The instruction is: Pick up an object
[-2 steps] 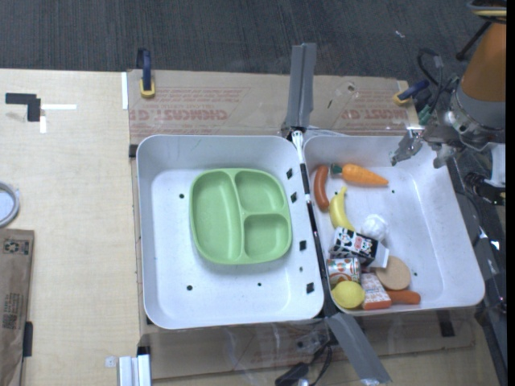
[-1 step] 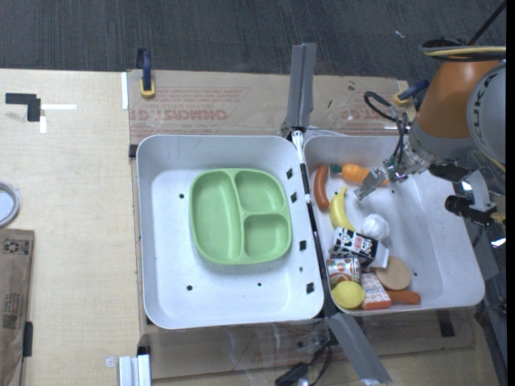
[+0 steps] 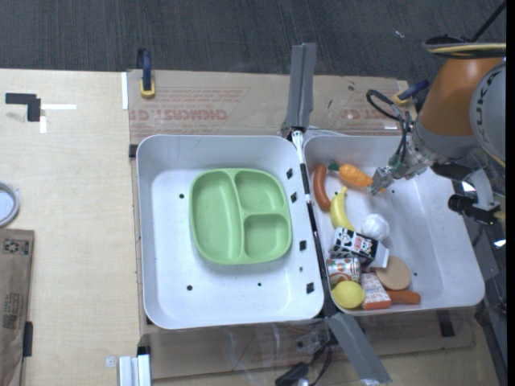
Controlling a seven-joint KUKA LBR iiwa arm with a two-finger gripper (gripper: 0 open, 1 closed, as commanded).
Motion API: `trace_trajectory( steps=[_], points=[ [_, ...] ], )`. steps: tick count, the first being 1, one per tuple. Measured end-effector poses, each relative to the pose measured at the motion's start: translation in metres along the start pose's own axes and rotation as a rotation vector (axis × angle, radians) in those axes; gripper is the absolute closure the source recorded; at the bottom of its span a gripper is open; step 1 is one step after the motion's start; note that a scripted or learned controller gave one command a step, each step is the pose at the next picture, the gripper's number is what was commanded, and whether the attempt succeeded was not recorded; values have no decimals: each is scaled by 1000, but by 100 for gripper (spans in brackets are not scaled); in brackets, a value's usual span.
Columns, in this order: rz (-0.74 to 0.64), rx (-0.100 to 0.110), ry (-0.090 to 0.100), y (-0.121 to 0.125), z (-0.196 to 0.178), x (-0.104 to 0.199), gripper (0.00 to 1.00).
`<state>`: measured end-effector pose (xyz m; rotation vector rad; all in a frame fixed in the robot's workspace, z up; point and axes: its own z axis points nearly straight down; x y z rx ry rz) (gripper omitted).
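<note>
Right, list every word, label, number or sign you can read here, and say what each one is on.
Red print on the cardboard sheet behind the bins: mirrored and blurred, not readable.
Recycling-type symbol on the brown paper bag at the left edge: its small print is too small to read.
Black-and-white carton and red packet in the right bin: printing too small to read.

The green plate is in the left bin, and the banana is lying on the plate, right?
Not quite. The green plate is in the left bin, but the banana is not on it. The camera view shows the banana lying in the right bin, beside the sausage and the carrot. The tool is next to the carrot's tip.
</note>
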<state>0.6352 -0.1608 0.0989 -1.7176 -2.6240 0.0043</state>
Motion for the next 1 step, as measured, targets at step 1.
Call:
trace_trajectory(
  steps=[1],
  points=[
    [-41,-4,-3,-15,-112,55,100]
  ],
)
